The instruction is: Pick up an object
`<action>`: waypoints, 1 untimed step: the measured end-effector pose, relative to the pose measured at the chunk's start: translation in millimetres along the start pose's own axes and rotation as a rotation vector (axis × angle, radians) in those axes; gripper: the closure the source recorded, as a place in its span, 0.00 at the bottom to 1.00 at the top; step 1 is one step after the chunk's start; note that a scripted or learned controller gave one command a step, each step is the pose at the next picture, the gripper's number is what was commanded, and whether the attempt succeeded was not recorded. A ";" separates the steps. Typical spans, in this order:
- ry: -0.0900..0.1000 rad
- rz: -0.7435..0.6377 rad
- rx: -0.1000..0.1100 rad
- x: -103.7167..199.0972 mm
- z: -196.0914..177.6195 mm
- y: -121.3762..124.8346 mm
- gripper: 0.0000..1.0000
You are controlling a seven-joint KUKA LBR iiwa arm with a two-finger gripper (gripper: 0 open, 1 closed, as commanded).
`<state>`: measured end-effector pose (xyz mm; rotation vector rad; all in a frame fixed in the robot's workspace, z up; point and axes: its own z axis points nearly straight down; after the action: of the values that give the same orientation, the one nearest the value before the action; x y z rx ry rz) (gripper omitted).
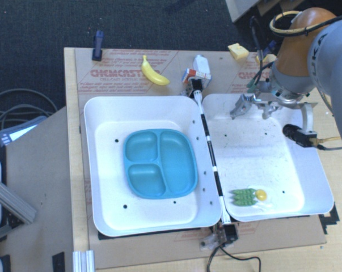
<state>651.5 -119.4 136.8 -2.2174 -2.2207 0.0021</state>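
Bench [131, 248] – two white bins [102, 152] | one blue plate [159, 163] | one banana [153, 73] | gripper [253, 107] – fingers apart, holding nothing

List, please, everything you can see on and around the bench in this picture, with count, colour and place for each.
bins: 2, white, side by side on the bench
divided plate: 1, blue, middle of the left bin
green toy: 1, green, near edge of the right bin
yellow piece: 1, yellow, right beside the green toy
banana: 1, yellow, on the board behind the left bin
carton: 1, white and red, behind the gap between the bins
yellow block: 1, pale yellow, on the board behind the right bin
arm: 1, grey with orange band, from the right
tool: 1, grey, over the right bin's far end
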 end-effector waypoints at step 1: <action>-0.003 0.000 -0.006 0.1 -12.2 14.2 0.00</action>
<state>665.7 -119.3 149.0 -2.2220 -2.2248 -0.0015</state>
